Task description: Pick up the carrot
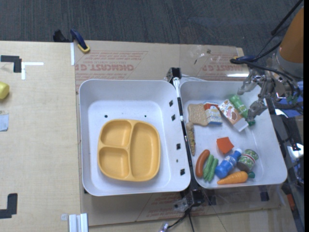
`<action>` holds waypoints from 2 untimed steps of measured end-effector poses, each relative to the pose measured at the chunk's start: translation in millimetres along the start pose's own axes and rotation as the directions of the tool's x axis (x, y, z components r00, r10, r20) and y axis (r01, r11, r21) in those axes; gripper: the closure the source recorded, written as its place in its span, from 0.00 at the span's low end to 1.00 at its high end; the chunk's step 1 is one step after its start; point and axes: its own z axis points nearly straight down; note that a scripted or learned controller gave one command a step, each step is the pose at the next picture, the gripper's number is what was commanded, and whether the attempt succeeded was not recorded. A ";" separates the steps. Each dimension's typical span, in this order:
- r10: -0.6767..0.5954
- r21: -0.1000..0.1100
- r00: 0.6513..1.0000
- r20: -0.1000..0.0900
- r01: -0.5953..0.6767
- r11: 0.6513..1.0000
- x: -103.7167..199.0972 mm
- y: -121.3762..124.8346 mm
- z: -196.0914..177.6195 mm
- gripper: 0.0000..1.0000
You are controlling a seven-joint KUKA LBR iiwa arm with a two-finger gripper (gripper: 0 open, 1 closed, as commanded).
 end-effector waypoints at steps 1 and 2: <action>0.368 0.000 0.930 0.003 -0.368 0.930 10.2 59.5 -48.4 0.00; 0.306 -0.001 0.952 0.003 -0.306 0.952 37.7 149.1 -126.0 0.00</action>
